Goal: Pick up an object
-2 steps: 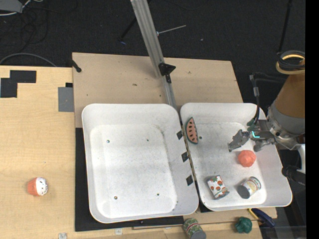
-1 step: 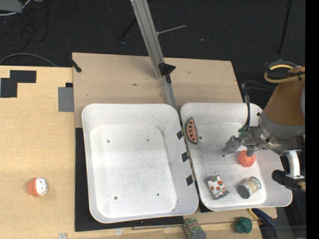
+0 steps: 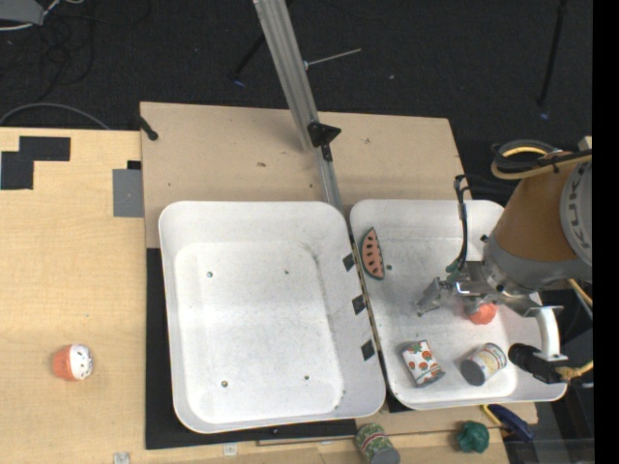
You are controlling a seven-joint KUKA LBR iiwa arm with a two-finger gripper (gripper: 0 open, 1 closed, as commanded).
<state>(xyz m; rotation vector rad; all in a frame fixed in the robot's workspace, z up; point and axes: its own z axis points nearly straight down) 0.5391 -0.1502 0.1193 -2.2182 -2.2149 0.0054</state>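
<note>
I see the pincer [image 3: 462, 293] low in the right bin [image 3: 416, 225], just beside a red ball [image 3: 481, 311], likely its target; jaw state unreadable, I cannot tell.

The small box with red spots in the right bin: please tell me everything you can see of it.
The small box looks like white cardboard printed with red spots. It lies tilted on the floor of the right bin, near the front edge, touching nothing. A can lies just to its right, and the gripper is above it.
</note>
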